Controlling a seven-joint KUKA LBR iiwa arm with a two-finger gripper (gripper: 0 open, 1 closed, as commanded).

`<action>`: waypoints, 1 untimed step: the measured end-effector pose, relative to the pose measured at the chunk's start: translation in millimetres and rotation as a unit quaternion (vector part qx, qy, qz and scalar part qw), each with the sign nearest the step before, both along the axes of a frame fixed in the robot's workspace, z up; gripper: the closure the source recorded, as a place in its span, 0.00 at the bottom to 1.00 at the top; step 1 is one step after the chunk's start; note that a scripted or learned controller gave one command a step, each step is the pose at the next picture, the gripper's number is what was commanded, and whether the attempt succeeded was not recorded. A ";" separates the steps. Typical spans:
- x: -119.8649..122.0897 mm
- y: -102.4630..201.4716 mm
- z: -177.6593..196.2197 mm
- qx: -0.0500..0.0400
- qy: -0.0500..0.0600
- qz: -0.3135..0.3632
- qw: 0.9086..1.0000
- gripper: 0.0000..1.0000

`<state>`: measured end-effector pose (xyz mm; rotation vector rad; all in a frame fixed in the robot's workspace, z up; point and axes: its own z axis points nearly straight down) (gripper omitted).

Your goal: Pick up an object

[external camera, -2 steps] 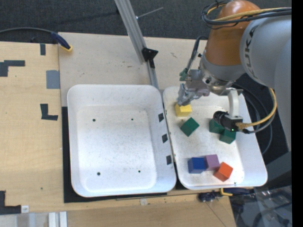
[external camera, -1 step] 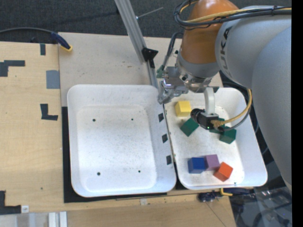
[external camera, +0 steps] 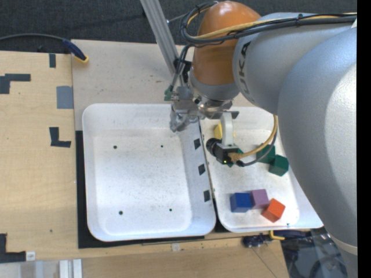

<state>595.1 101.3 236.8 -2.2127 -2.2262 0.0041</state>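
Hovering at frame centre, hand [external camera: 179,122] state unclear; I'd centre it over the blue cube [external camera: 241,201] before descending.

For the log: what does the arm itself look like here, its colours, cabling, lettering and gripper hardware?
The large arm has smooth grey rounded casings with an orange dome-shaped joint section above the wrist. Part of the dark KUKA lettering shows on the grey casing beside the orange. Thin black and yellowish cables loop over the orange dome; more yellow and green cables trail below the wrist. The small grey metal gripper hangs under a metallic wrist flange.
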 end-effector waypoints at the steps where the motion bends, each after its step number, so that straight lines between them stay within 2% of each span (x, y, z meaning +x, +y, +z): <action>1: 0.3 -2.8 1.0 0.000 -0.001 -0.002 1.000 0.00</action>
